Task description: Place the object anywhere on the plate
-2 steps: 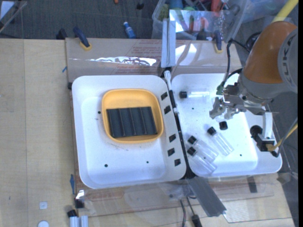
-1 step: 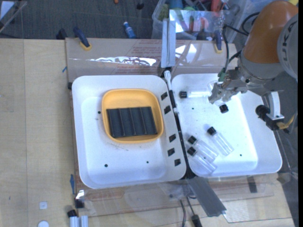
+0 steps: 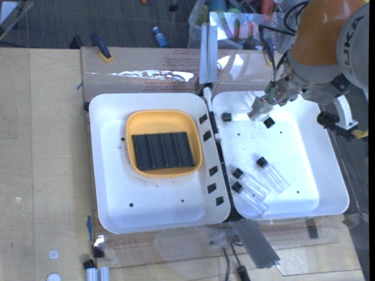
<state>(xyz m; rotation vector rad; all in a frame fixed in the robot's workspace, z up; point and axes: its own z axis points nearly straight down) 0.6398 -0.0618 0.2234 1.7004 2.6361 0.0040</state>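
Observation:
A yellow plate (image 3: 136, 123) lies in the left bin (image 3: 111, 198), and a dark ridged rectangular block (image 3: 163, 150) rests on it. Several clear vials with black caps lie in the right bin (image 3: 316, 157): one (image 3: 271, 174) near the middle and two (image 3: 248, 184) (image 3: 246, 199) by the front left corner. My gripper (image 3: 260, 106) hangs low over the back of the right bin. A black-capped piece (image 3: 269, 122) sits just under its tip; whether it is gripped is unclear.
A small black piece (image 3: 227, 117) lies at the back left of the right bin. Black clips run along the divider (image 3: 212, 151) between the bins. A box of colourful items (image 3: 246, 4) stands behind the bench.

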